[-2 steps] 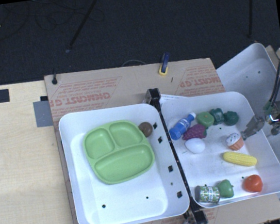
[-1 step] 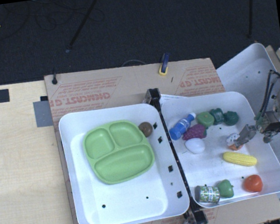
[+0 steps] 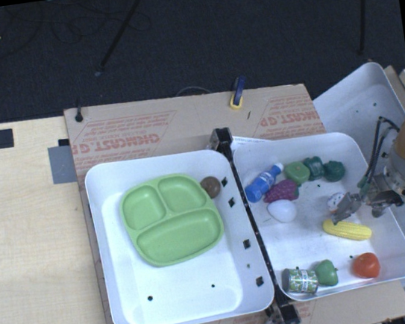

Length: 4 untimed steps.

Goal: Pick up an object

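A: What is being seen along the near edge of the right bin [image 3: 370, 147]?

B: A small can [image 3: 302, 281] is being shown lying on its side in the near left corner, with a green pepper [image 3: 326, 272] touching it on the right and an orange-red fruit [image 3: 366, 265] further right, apart from both.

A: And the thing most likely to be picked?

B: The yellow corn cob [image 3: 348, 230] is being judged the likeliest. It is lying just to the near side of the gripper [image 3: 347, 206], almost beneath it, with its long axis running left to right and tilted slightly nearer at the right end.

A: How are the fingers being held?

B: It cannot be told; the tips are being blurred against the bin floor. Nothing is being seen held.

A: Farther back?

B: A white egg [image 3: 282, 211], purple grapes [image 3: 282, 191], a blue bottle [image 3: 263, 183] and green items [image 3: 314, 170] are being shown, left of and beyond the gripper. A green plate [image 3: 172, 218] is lying in the left bin [image 3: 122, 282].
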Each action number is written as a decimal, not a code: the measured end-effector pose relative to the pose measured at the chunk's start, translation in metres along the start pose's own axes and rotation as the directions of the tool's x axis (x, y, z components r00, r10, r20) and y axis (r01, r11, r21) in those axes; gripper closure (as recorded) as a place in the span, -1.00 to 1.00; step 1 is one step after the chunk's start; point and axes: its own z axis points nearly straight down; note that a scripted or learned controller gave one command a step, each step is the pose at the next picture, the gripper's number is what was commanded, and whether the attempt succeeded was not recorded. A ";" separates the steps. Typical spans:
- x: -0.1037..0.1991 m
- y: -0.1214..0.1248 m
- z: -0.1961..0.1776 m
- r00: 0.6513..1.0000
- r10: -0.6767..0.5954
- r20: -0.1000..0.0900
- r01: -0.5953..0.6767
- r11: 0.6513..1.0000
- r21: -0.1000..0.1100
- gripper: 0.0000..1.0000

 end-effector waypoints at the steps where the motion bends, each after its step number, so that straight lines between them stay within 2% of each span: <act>1: -0.006 -0.007 0.054 1.000 0.000 0.001 0.000 1.000 -0.001 -1.00; 2: -0.003 -0.006 0.084 1.000 0.000 0.001 0.000 1.000 -0.003 -1.00; 3: -0.005 -0.006 0.071 1.000 0.004 0.001 -0.004 1.000 -0.005 1.00; 4: -0.005 -0.007 0.008 1.000 0.002 0.004 -0.002 1.000 -0.009 1.00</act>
